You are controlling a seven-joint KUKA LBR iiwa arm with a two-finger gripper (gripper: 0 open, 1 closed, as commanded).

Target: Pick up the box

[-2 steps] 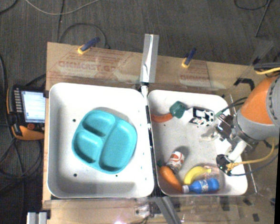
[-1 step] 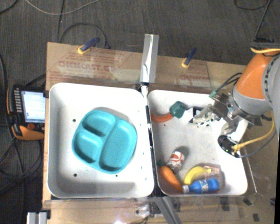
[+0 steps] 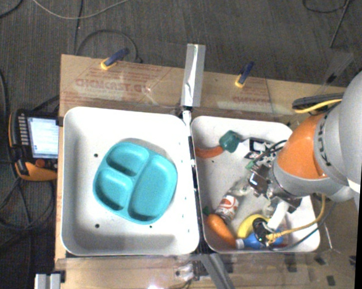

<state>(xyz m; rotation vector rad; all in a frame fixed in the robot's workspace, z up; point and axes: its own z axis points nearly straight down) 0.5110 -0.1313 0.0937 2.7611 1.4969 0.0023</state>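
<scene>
— Well, looking for the box [image 3: 257, 144]: probably that dark, flat thing near the far wall of the right bin [image 3: 199, 173], just beside the teal brush [image 3: 229, 140]. Not sure, partly hidden.

— Agreed. And from the gripper [image 3: 257, 177]?

— Lies just beyond it, toward the far wall, very near. Seems to run with its long side across the bin, but hard to judge.

— Pose of the arm [image 3: 329, 151]?

— Reaches in from the right, bent low over the bin, wrist pointing down between the box and the red-white can [image 3: 227, 205].

— Holding something?

— Cannot tell whether open or closed; nothing seen in its grasp. Probably needs a small shift toward the far wall before closing.
</scene>
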